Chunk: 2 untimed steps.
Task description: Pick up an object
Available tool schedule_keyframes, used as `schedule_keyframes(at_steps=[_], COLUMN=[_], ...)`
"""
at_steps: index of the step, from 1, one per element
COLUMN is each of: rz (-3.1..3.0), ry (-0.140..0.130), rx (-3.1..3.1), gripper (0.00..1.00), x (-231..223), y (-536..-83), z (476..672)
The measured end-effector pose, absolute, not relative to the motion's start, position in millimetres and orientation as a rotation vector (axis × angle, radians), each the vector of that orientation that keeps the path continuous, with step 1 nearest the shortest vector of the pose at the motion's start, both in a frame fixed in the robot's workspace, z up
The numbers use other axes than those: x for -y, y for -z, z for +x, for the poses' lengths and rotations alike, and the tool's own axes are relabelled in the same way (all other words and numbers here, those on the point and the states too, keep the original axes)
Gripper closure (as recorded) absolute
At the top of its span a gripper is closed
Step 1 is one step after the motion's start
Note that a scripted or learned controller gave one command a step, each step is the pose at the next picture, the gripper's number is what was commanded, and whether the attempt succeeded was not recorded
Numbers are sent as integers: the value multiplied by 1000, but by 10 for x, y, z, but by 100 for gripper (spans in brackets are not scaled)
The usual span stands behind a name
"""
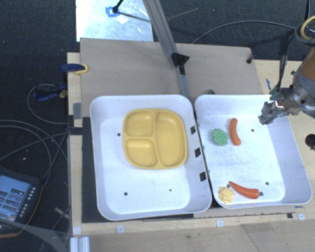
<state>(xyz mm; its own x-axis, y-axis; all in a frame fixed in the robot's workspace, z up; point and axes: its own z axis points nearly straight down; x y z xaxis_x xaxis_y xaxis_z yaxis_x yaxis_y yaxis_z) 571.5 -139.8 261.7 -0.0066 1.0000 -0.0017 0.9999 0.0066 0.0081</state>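
camera view: two white bins sit side by side on the bench [121,62]. the left bin [107,196] carries a yellow three-compartment plate [155,139], lying flat near the bin's far edge and toward its right side.

the right bin [283,167] carries four items. a green knobbly piece [219,136] lies near the bin's left edge, in the far half. an orange sausage [234,131] lies just beside it on the right, lengthwise toward the far edge, apart from the green piece. a red-orange pepper [245,190] lies near the bin's near edge, slanted, with a small yellow item [226,195] just beside its left end at the near left corner.

the arm enters from the right, over the right bin's far right corner. the gripper [268,114] hangs above the bin's far right part, well apart from all four items. whether it stands wide or narrow cannot be told; nothing is seen in it.
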Motion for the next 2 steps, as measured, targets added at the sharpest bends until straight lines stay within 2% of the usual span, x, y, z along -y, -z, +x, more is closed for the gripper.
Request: schedule_keyframes(at_steps=[2], rz=[2210], ry=[-3], rx=[-2236], gripper=[100], x=[164], y=[-2516], z=[5558])
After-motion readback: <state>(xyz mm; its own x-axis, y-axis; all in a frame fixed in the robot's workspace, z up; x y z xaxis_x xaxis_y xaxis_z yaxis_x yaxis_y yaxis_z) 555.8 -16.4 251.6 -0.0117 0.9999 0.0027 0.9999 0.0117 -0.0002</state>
